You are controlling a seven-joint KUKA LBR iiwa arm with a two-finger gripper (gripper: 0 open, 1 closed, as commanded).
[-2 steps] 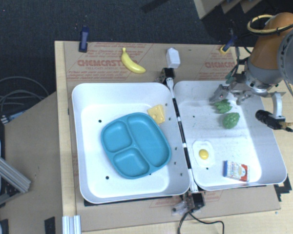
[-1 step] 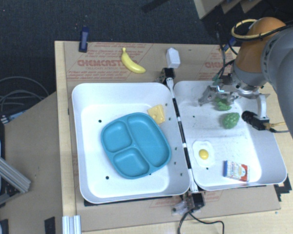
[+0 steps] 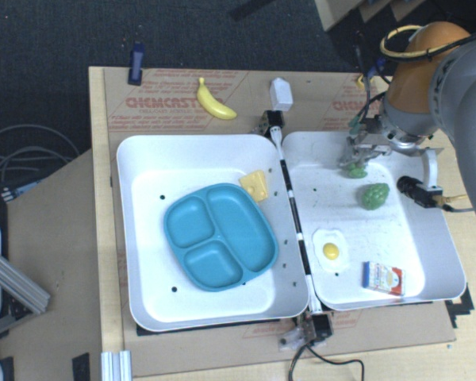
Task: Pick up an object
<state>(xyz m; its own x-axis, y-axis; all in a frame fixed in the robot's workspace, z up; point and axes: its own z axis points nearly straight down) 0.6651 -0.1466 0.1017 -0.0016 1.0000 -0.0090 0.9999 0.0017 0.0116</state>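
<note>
Gripper point(image 3: 355, 155) low in right bin point(image 3: 428, 244), at 12 o'clock; fingers' spread impossible to tell. Small green piece point(image 3: 353, 169) directly under it, touching tips. Broccoli point(image 3: 374, 196) at 5 o'clock from gripper, near. Advice: centre over green piece, descend straight, avoid bin wall.

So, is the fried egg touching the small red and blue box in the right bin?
Apart. The camera view shows the fried egg and the small box lying separately in the right bin, with a clear strip of bare white floor between them.
</note>
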